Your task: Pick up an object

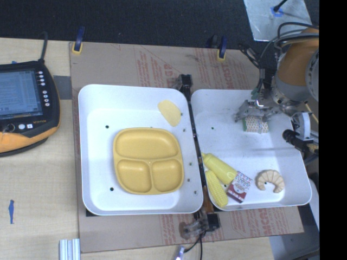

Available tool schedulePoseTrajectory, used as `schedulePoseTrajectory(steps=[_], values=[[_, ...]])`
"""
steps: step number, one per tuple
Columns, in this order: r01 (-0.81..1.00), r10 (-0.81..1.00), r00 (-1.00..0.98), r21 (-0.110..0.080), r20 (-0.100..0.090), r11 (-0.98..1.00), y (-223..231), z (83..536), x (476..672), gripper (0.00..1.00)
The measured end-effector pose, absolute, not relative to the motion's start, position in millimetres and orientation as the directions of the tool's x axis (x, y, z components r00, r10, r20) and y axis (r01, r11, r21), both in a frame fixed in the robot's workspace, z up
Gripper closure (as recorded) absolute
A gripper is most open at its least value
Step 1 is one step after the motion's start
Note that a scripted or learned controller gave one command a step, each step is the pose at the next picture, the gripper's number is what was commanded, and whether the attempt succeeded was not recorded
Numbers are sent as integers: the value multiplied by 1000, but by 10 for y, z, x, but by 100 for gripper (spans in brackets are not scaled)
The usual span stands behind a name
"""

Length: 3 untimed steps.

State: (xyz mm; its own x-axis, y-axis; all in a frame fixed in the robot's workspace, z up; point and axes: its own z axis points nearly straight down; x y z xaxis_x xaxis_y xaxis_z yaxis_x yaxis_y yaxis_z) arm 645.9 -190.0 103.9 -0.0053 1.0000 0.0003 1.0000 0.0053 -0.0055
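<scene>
Reaching in from the right, grey arm (295, 69) with orange band, wrist over the far part of the right bin (217, 99). Gripper (255, 112) low above a small patterned block (256, 125), metal fingers splayed to either side of the block's top, set apart rather than together; cannot tell whether touching the block, and nothing seen clamped between them. Block resting on the bin floor near the far right part, well apart from the other items. Lying along the near left wall of the same bin, two yellow corn cobs (218, 179) side by side, touching. Just beside the cobs, a small red-and-white packet (238, 187), tilted. Near the packet, toward the right, a pale croissant (270, 180), curved, close to the near rim. Sitting in the left bin (89, 145), a yellow divided plate (147, 160) with three compartments, flat, roughly central. Beyond the plate, toward the far right corner, a pale yellow oval piece (169, 112). Resting on the bench at far left, a tablet-like pendant (24, 106) with an orange edge.
</scene>
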Motion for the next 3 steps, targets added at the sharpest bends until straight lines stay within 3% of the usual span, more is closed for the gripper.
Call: schedulePoseTrajectory(steps=[1, 2, 3], values=[[1000, 1000, -8, -5, 0, 8, -1905, 1153, 6466, 100], [1000, 1000, -8, -5, 0, 8, -1905, 1152, 6465, 0], [1000, 1000, -5, -4, 0, 5, -1789, 1310, 5260, 0]])
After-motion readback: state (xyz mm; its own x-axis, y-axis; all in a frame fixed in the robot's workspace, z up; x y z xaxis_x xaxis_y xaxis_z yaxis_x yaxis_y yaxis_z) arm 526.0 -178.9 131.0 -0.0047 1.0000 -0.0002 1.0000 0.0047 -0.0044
